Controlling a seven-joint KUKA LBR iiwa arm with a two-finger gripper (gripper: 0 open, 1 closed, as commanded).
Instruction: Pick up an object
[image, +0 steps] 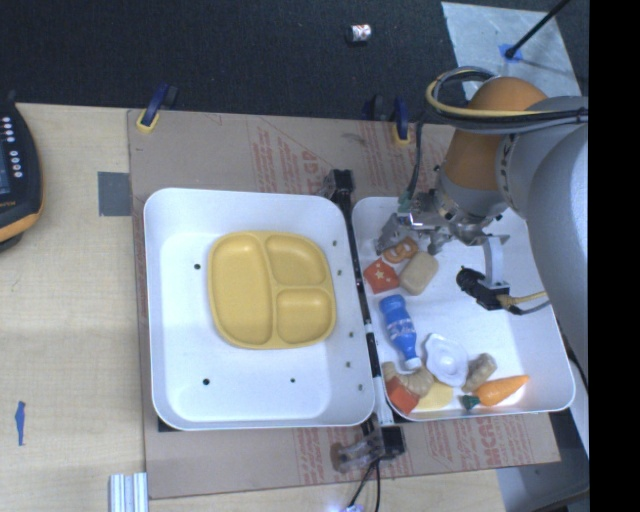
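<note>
Tool (415, 228) hangs at twelve o'clock of the right bin (535, 345), just above a tan block (419, 273); its grip state is unreadable.

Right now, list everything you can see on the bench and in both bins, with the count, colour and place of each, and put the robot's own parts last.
Shallow white bins: two, white, side by side on the bench.
Yellow three-compartment plastic plate: one, yellow, middle of the left bin.
Blue plastic bottle: one, blue with a white label, right bin, left side.
Red box-shaped toy: one, red, right bin, above the bottle.
Tan block: one, beige, right bin, beside the red toy.
Orange toy carrot: one, orange, right bin, near corner.
Small white cup: one, white, right bin, near the carrot.
Gripper: one, grey metal, over the right bin's far end.
</note>
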